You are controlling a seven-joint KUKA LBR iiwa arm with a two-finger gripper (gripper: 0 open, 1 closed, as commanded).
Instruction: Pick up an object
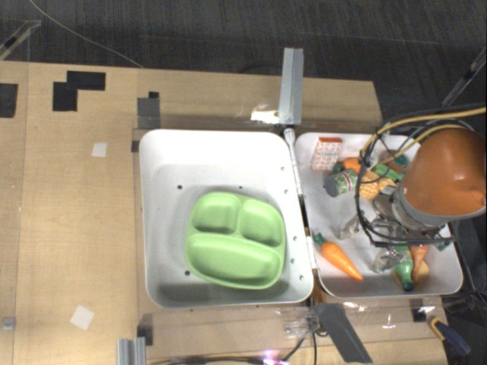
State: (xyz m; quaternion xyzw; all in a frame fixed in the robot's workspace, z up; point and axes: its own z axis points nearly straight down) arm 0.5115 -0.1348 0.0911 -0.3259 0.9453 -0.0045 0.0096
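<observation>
Single fixed overhead camera, slanted down, both bins (152,204) in frame

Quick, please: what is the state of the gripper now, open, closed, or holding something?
Gripper: cannot be told; it is low in the right bin, among the toys.

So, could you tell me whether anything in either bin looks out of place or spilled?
Nothing looks spilled or damaged. The green divided tray lies flat in the left bin, turned slightly askew to its walls. In the right bin, a toy carrot and other small items lie loosely scattered beneath the arm.
</observation>
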